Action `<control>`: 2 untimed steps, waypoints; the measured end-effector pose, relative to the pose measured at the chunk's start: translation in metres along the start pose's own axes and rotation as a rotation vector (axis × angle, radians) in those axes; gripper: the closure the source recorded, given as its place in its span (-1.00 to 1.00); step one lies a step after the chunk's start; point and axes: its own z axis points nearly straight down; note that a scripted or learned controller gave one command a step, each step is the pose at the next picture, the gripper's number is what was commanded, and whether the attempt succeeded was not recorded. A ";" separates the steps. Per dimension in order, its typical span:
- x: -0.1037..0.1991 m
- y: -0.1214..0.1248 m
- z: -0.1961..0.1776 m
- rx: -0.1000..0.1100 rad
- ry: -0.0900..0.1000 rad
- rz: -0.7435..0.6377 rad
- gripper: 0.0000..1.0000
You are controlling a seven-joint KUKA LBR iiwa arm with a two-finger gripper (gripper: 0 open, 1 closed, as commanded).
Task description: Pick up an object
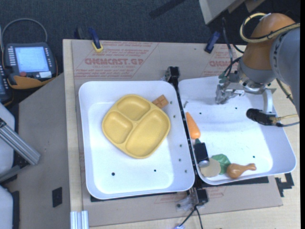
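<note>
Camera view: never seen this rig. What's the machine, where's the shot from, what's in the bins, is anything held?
One camera, fixed above the bench, looks down at a slant. The grey arm with an orange band reaches in from the right; its gripper hangs over the far part of the right bin. Nothing is visible between its fingers. The left bin holds a yellow tray with a small brown block at its edge. In the right bin lie a carrot, a black block, a tan disc, a green piece and a drumstick.
</note>
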 end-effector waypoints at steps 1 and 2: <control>-0.002 0.004 -0.063 -0.005 -0.001 0.000 1.00; -0.002 0.006 -0.128 -0.008 -0.002 0.000 1.00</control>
